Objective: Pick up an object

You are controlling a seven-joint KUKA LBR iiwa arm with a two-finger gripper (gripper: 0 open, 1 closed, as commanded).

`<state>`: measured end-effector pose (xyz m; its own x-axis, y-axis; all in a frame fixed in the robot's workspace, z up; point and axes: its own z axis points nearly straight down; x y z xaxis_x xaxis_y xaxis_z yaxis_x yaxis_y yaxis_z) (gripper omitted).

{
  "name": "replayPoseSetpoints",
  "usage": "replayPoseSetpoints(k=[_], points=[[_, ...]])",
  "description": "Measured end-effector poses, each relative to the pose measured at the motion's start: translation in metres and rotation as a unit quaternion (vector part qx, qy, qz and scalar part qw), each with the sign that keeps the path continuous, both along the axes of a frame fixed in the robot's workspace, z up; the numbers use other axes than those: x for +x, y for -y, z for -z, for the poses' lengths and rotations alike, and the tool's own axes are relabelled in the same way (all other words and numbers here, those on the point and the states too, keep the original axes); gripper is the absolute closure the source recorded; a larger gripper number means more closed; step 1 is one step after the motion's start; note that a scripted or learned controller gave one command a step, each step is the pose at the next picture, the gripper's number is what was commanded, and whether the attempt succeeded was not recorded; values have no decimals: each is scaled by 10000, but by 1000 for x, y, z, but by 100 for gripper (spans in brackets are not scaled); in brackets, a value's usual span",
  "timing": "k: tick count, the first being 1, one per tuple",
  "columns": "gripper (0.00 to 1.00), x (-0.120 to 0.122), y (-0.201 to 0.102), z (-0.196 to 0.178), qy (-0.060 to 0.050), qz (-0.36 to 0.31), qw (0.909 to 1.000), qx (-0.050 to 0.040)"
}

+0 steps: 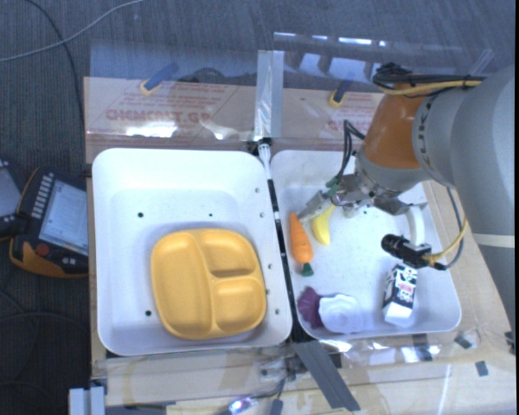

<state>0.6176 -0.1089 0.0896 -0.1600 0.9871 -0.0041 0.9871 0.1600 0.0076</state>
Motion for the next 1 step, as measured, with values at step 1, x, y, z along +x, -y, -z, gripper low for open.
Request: replayPoseSetpoints(k=[1], points=[[100, 1, -1, -9, 2, -3, 10000, 17]])
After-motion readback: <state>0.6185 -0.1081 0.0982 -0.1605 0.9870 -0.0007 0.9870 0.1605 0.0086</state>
